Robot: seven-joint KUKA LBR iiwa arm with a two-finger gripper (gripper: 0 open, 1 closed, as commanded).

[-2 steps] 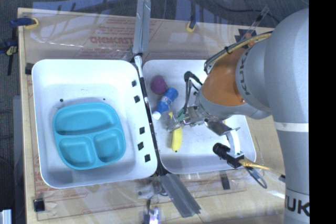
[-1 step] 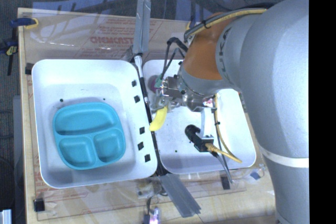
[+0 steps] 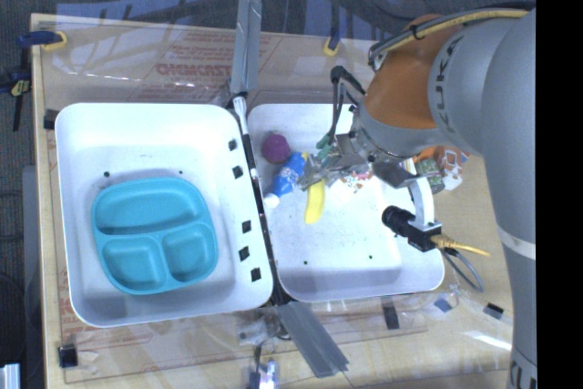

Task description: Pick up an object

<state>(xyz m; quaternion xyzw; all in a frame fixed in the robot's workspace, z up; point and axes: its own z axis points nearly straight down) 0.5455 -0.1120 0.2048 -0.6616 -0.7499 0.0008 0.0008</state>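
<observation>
Wooden bench [image 3: 109, 46] under clear sheeting carries two white bins. My left bin [image 3: 77, 141] holds one blue tray [image 3: 155, 232] with three compartments. The right bin [image 3: 364, 273] holds, as far as I can count, three loose things bunched near its upper left: one purple ball [image 3: 276, 146], one blue bottle [image 3: 287, 175], one yellow piece [image 3: 313, 205]. The gripper [image 3: 332, 164] sits low just beside the bottle and the yellow piece; I cannot tell its state. That bin's lower half gives open floor.
</observation>
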